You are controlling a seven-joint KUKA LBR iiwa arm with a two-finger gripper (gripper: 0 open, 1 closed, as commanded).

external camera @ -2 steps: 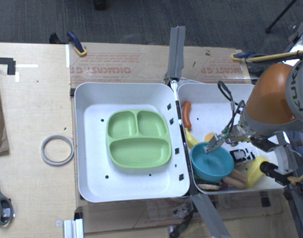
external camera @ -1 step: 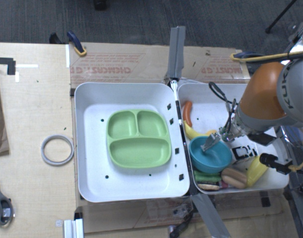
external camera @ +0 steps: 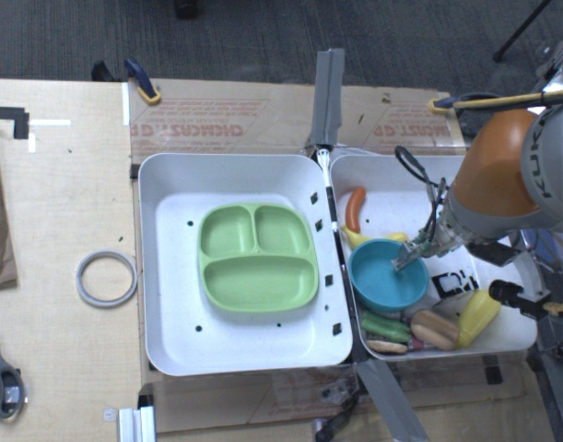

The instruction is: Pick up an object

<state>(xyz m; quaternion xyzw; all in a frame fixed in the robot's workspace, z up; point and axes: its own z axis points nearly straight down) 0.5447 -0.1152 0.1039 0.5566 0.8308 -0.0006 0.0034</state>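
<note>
pincer (external camera: 412, 256): metal, over round blue bowl (external camera: 386, 274), grip state unclear | plate (external camera: 258, 257): smooth green, three-sectioned, rounded

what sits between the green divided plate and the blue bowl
In the camera view, the raised walls where the two white bins meet run between the green divided plate and the blue bowl; a yellow banana-like toy lies at the bowl's upper-left rim.

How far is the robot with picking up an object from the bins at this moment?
Done: the grey arm has brought its hand into the right white bin, over the round blue bowl. In hand: nothing visibly lifted; whether the hand grips the bowl cannot be told. Left: grasping and raising an object. The orange carrot-shaped toy and the yellow corn-shaped toy lie in the bin.
</note>
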